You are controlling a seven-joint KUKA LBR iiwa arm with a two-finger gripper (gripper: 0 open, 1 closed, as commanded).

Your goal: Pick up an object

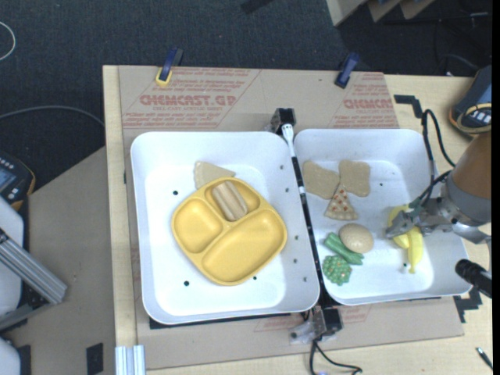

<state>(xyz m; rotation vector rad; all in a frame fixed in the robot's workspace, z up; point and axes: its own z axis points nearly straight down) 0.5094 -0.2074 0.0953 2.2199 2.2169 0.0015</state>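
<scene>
down in the right bin [375, 143] now, gripper [403, 223] low over the near-right part of the floor, right at the far tip of the yellow banana [413, 248]. hard to tell how wide the gripper stands or whether anything sits in it; too small and dark against the banana to judge, so best treated as not yet holding. likely target: the banana, lying lengthwise from far to near, just right of the beige egg-shaped piece [356, 237] and well apart from the pizza slice [340, 204] and the two flat bread pieces [337, 176] at the far end. to do this step well: centre on the thick middle of the banana rather than its tip, since a curved, smooth toy like that probably slips out when pinched at the end. close across the narrow width, not along the length. press low enough to get under the widest part, but without grinding into the bin floor. keep clear of the right wall, which sits close by and may block one side. lift straight up and slowly, watching for the fruit to tilt or drop. green broccoli [337, 269] and green pod [341, 248] lie near-left, far enough not to interfere. left bin [156, 209] with the yellow divided plate [228, 233] irrelevant here; no reason to cross over the table [234, 92].
</scene>
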